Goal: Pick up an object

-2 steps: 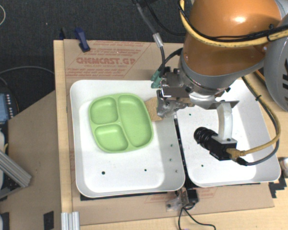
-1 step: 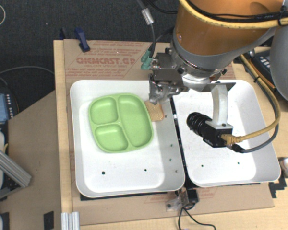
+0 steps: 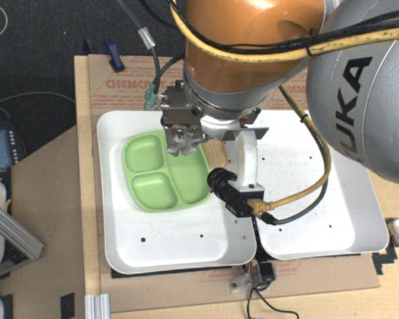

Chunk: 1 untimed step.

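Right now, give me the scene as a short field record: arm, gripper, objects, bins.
arm: grey KUKA arm with orange band, reaching in from the right
gripper: gripper low over the left bin, at the tray's upper right edge
object: green divided tray, three compartments, lying flat
left bin: left bin holds the green tray
right bin: right bin, partly covered by the arm
grasp: cannot tell

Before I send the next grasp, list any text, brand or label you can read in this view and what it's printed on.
"UKA": big black letters on the grey arm casing, cut off at the picture edge.
"CHEMC...": red print on the cardboard sheet behind the left bin; the rest is hidden by the arm, and the smaller red lines under it are too blurred to read.
Green divided tray: no text.
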Each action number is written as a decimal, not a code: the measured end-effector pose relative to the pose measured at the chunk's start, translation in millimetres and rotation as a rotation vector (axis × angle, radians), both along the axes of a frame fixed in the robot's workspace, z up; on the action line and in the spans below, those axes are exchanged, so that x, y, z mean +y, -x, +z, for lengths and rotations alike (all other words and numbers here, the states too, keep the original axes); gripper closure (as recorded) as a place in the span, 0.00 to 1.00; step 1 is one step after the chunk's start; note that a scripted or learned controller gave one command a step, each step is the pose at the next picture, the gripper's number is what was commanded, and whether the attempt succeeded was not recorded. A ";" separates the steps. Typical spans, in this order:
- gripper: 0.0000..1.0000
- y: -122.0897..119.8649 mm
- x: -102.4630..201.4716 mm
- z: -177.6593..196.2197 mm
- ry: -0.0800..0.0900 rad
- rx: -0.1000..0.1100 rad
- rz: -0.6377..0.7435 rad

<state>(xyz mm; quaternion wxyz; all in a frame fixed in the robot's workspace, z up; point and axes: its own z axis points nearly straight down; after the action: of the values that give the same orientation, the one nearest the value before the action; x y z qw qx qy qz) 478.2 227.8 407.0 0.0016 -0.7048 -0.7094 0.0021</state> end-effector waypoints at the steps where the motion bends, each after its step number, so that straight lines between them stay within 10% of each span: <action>1: 1.00 -1.0 -2.7 12.5 -0.001 -0.005 -0.004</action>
<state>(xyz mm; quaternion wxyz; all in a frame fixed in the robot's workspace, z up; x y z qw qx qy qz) 479.2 225.1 419.5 0.0002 -0.7064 -0.7078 -0.0003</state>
